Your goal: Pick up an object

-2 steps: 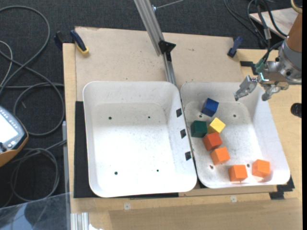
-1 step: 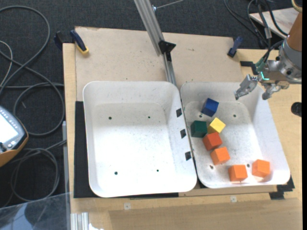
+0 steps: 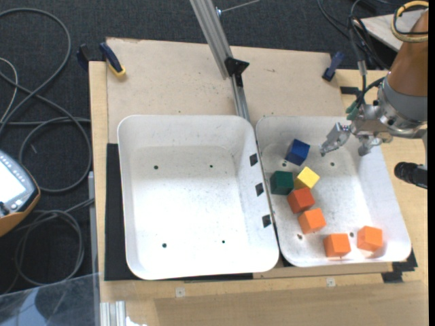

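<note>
The right bin holds several cubes. A blue cube lies nearest the back, with a yellow cube and a green cube just in front of it. A red-orange cube and three orange cubes run toward the front right corner. My gripper hangs over the back of this bin, to the right of the blue cube and apart from it. It is open, with nothing between its fingers.
The left bin sits beside the right one on the wooden bench. A slanted metal pole rises from between the bins at the back. Clamps grip the bench's far corners. Cables lie on the floor around it.
</note>
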Robot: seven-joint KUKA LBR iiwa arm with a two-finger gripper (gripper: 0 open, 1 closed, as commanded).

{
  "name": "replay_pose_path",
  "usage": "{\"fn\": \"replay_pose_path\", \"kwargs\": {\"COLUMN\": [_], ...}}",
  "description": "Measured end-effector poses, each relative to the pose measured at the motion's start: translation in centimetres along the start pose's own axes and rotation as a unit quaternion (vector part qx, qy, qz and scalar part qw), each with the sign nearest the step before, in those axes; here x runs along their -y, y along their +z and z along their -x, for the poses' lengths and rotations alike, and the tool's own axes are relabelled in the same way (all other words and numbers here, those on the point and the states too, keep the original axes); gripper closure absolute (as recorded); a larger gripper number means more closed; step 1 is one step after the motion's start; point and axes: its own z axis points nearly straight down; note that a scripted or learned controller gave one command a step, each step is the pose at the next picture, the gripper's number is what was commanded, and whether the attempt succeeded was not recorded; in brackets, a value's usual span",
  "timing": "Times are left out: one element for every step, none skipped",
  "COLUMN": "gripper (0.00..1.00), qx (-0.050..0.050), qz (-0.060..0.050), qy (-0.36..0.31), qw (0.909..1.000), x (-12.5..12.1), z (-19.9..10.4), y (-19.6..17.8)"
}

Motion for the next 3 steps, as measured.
{"fn": "replay_pose_path", "kwargs": {"gripper": [0.0,0.0,1.0], "qx": [0.0,0.0,0.0], "qz": [-0.001,-0.001,0.004], "qy": [0.0,0.0,0.0], "qw": [1.0,1.0,1.0], "x": [-0.6,-0.1,-0.4], "z": [-0.7,-1.6,-1.6], "y": [5.9,10.8,9.3]}}
